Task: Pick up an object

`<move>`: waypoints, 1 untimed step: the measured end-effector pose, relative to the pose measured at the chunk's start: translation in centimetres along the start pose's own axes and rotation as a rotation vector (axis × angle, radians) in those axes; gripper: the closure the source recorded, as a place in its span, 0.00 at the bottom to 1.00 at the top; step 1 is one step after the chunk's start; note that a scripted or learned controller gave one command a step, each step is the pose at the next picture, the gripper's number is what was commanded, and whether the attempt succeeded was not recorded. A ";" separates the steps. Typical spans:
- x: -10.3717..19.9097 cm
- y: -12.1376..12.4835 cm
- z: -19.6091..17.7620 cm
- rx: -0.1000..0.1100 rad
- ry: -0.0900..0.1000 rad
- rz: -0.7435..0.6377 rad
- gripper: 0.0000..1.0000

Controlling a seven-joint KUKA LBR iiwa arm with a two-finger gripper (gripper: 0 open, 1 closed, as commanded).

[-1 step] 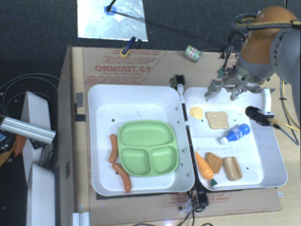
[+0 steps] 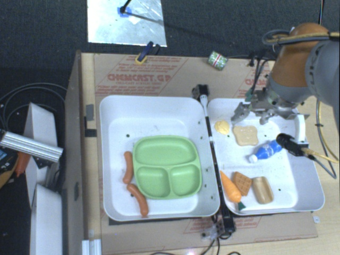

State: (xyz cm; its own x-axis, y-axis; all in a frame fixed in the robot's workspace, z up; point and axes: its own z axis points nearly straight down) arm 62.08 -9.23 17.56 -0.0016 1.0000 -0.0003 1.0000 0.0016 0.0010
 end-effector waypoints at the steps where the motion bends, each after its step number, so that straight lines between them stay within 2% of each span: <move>1: -2.4 -1.0 3.4 0.000 -0.001 0.001 0.00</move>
State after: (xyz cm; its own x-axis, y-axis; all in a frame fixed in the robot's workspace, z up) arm 61.06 -11.63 14.20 -0.0010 1.0000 -0.0009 1.0000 0.0010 0.0005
